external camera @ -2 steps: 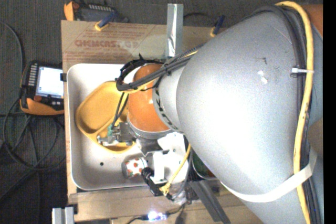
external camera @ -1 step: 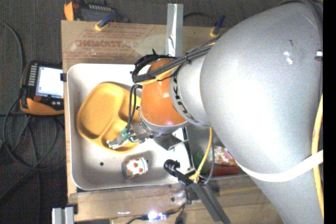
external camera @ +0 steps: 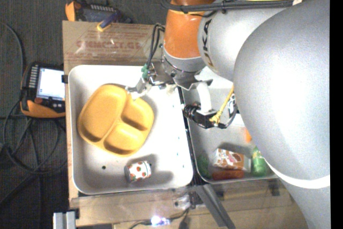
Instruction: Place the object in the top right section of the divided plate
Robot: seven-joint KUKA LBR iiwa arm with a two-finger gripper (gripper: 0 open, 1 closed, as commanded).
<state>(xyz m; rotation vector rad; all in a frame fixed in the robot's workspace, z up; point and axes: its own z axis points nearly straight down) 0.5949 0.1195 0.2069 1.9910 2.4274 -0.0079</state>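
Note:
A yellow divided plate [external camera: 115, 118] lies in the left white bin [external camera: 80, 179], with three sections and nothing in them that I can see. My gripper [external camera: 138, 87] reaches down from the orange-banded wrist [external camera: 185, 35] and hangs over the plate's upper right rim. Whether anything is held there I cannot make out. A small white cup with red spots [external camera: 138, 170] lies on its side on the bin floor below the plate, well apart from the gripper.
The right bin [external camera: 199, 171] holds a printed snack packet [external camera: 230, 160], green pieces [external camera: 259, 164] and a red item [external camera: 228, 174], partly hidden by the arm's big grey body [external camera: 278, 78]. A cardboard sheet [external camera: 107, 45] lies behind the left bin.

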